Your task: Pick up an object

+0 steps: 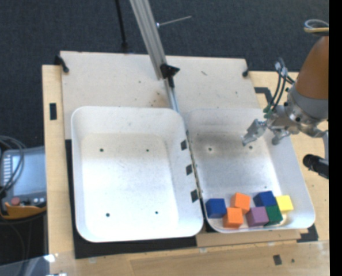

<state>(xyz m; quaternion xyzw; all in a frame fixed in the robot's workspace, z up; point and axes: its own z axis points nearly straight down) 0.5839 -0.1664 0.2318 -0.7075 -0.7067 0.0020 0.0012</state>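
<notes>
Coloured blocks point(251, 209) cluster in the right bin's point(228, 154) near corner. Gripper point(253, 134) hangs apart, grasp unreadable; bring it down over one outer block.

Blocks point(250, 208) clustered in right bin's point(286, 171) near end, pincer point(253, 133) behind

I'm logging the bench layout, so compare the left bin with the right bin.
The left bin has nothing on its floor; the right bin holds a cluster of coloured blocks at its near end. The gripper hangs over the right bin, not the left bin. The left bin looks cleaner; the right bin's floor is darker with scuffing. Both are shallow and white.
</notes>
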